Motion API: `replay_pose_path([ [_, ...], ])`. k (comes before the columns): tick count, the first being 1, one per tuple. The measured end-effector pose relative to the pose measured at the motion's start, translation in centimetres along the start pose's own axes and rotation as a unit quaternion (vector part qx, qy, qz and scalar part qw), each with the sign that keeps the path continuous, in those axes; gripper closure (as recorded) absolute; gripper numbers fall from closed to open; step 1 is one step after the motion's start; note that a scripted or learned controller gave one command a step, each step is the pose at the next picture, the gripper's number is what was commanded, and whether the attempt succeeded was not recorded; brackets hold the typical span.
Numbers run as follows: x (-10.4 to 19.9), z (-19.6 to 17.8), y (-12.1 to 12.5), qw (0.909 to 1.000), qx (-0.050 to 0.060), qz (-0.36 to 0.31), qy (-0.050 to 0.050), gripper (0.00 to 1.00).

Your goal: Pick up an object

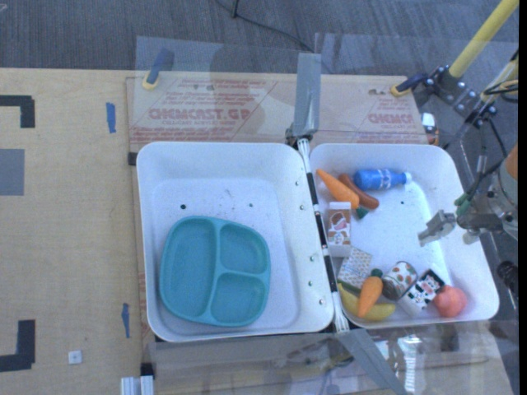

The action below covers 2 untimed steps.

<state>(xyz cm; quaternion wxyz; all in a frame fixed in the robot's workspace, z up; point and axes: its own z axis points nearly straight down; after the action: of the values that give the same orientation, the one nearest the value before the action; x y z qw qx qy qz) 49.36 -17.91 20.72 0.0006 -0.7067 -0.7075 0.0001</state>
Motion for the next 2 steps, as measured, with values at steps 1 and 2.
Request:
replay_pose_path([
  [1, 2.41, 11.82, 4.78, 0.9964, -0.006, -0.084, -0.002, 0.0],
  [2, 2.41, 11.82, 4.78, 0.9965, -0.006, -0.084, -0.002, 0.0],
])
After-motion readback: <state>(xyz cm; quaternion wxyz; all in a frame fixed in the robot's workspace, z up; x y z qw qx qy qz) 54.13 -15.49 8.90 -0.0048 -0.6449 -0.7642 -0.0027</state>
